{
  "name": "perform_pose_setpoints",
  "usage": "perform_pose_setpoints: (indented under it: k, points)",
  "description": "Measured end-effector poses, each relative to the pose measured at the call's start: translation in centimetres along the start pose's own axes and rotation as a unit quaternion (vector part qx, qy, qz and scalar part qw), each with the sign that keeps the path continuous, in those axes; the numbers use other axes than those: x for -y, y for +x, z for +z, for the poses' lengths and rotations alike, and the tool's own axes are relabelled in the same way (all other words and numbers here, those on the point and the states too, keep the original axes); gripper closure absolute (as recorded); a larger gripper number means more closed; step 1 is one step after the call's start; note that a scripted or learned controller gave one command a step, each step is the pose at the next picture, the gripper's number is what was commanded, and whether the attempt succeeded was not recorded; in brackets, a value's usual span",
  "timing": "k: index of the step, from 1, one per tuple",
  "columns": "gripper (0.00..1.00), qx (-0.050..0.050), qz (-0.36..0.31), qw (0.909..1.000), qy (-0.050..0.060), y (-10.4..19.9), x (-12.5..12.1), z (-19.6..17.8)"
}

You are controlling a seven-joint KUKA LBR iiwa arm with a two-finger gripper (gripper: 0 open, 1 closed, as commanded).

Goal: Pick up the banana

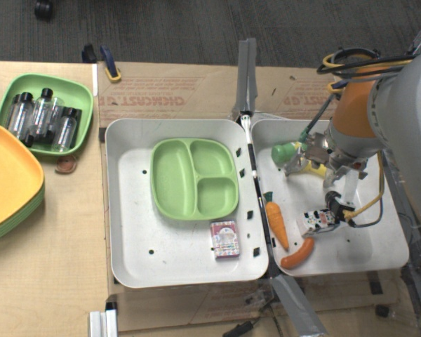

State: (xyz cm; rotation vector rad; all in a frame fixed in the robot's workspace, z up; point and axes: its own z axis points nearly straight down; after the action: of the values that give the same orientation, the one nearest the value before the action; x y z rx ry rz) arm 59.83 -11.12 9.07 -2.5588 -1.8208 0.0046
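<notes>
Arm segments (407, 111) enter from the right edge, grey and bulky, and bend down over the right bin (379, 255). The orange band (354, 114) sits above the wrist, which tilts toward that bin's upper left part. The hand (321, 153) hangs low there, close over the bin floor, pointing left and slightly down. Whether it is spread or pressed together I cannot tell, since the wrist hides that part.

The banana (311, 166) lies in the right bin just under and beside the hand, and shows as a short yellow stretch (the rest is covered by the wrist). I cannot tell whether the hand touches it. A green object (285, 152) rests just left of the banana, near the bin's upper left corner.

Lower in the same bin, a carrot (276, 225) lies along the left wall, tip pointing down. An orange-red sausage-shaped piece (298, 253) lies below it, near the front wall.

The left bin (130, 258) holds a green divided plate (194, 177) at its middle and a small pink box (224, 239) just below the plate.

On the counter (49, 279) to the left are a green tray of bottles (45, 118) and a stack of orange plates (10, 181).
</notes>
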Motion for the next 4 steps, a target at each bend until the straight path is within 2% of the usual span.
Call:
perform_pose_setpoints:
  k: [1,2,3,4]
  points:
    - [0.0,0.0,-0.072,0.9974,-0.001,-4.9,-3.6,-8.0]
    - [0.0,0.0,-0.083,0.9966,0.001,0.5,-1.2,-3.4]
    - [0.0,0.0,-0.106,0.9944,0.0,-3.8,0.0,-2.0]
    - [0.0,-0.001,-0.148,0.989,0.002,-2.2,-4.4,0.0]
